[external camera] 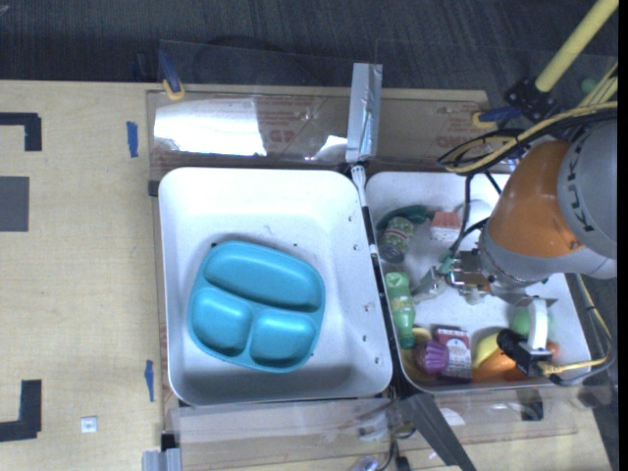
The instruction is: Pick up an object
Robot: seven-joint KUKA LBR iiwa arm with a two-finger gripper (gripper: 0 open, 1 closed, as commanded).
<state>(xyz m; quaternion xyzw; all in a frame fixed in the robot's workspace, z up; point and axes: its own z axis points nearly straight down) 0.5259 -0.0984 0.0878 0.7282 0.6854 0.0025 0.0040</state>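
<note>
From the camera above the bench, the left bin (177,263) holds a blue divided tray (257,304), three compartments showing, lying a little tilted toward the bin's lower left; the right bin (579,337) sits just beside it, the two rims touching along a hinged seam; the clutter of small objects lies in that right bin; relative to the blue tray, all of it lies to the right, past the seam; nearest the tray stands a green bottle (398,300), close against the right bin's left wall; above the bottle lies a round green-and-dark patterned object (397,232); below the bottle, in the bin's lower part, sit a purple and red packet (446,352) and, further from the tray, a yellow and orange fruit-like piece (491,351); the grey arm with its orange band (535,214) reaches in from the right and hangs over the middle of the right bin; the gripper (461,275) points toward the tray's side, near the green bottle; whether it is parted or closed cannot be told from this angle, and nothing is visibly caught in it.
</note>
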